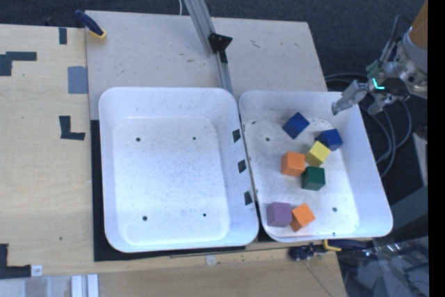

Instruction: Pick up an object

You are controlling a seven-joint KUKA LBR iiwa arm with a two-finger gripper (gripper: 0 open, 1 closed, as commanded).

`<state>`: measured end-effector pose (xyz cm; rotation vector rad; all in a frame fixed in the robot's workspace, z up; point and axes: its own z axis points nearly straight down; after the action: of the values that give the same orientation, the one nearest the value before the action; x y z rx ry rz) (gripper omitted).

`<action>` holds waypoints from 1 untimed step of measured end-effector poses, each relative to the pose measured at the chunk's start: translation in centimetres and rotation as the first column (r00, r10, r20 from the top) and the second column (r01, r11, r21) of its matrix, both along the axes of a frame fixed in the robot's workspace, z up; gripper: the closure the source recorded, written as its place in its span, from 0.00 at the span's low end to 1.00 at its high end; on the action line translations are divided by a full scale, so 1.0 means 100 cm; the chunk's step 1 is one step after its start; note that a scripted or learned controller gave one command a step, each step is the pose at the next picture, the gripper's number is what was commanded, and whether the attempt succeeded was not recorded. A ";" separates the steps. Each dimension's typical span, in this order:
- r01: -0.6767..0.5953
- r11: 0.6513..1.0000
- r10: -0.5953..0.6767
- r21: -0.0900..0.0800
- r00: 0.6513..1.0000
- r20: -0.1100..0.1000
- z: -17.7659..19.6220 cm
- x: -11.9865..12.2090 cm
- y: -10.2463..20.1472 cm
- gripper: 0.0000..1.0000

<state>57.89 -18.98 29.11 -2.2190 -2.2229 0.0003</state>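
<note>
The gripper (360,99) is hanging over the upper right corner of the right bin (361,170), fingers spread apart and pinching nothing; one finger (345,101) is pointing down and left over the bin rim, the other sitting just right of it. The grey arm with its orange band is entering from the right edge. All candidate objects are lying in the right bin, below and left of the gripper and apart from it: a blue cube (296,125) nearest the top, a second blue block (329,139) to its lower right, a yellow cube (319,152) touching that one, an orange cube (293,163) just left of the yellow, a green cube (313,178) directly under the yellow, then a purple cube (279,213) and a smaller orange cube (302,216) sitting side by side near the bottom edge. The left bin (111,149) is lying alongside, rims touching.
</note>
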 end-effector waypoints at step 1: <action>0.001 1.000 -0.001 0.000 1.000 -0.007 -0.065 -0.003 0.001 0.00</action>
<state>57.60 -18.86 22.65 -2.2160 -2.2185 0.0080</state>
